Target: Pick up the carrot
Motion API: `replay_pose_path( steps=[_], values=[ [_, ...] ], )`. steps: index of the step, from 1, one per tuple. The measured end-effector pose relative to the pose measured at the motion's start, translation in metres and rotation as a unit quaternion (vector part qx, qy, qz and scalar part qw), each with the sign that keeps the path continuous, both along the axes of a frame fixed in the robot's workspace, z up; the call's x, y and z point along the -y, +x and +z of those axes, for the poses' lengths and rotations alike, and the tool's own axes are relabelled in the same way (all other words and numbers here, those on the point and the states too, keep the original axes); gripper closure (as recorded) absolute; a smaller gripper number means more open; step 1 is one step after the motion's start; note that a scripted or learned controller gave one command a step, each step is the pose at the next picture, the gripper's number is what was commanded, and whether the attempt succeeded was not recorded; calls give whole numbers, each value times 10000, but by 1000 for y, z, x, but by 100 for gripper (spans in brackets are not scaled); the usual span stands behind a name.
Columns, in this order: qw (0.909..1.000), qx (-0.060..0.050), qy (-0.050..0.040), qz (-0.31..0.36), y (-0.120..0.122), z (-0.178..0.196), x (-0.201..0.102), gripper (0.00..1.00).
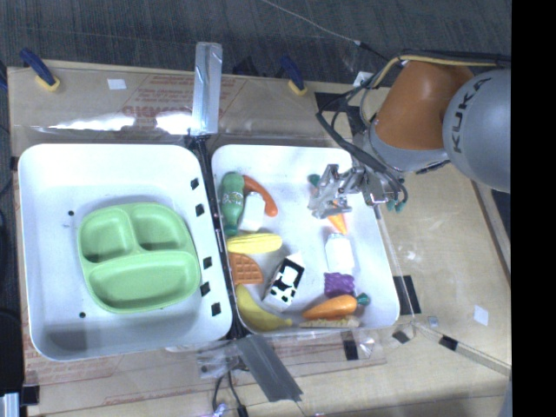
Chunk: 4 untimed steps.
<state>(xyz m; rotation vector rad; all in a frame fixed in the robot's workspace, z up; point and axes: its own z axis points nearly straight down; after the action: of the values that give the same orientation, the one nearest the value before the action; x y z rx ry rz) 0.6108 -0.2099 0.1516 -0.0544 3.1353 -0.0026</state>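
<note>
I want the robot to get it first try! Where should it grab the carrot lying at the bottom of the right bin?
Probably the thick middle of the carrot, coming straight down, fingers across its width. It lies flat and sideways, purple toy crowding it behind.

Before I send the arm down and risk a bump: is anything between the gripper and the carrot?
Yes. The white bottle and purple piece lie between the gripper and the carrot.

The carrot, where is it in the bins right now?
The carrot lies in the right bin, along its near edge toward the right corner, just below the purple toy and right of the banana.
</note>
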Motion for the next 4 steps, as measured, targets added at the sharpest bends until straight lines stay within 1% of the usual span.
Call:
replay_pose_path(
  steps=[1,2,3,4],
  values=[
    [10000,-8,3,0,0,-1,0,0],
    [10000,-34,10,47,-11,-61,-2,0],
    [10000,1,0,78,-8,-47,-3,100],
    [10000,-2,0,80,-9,-48,-3,0]
  ],
)
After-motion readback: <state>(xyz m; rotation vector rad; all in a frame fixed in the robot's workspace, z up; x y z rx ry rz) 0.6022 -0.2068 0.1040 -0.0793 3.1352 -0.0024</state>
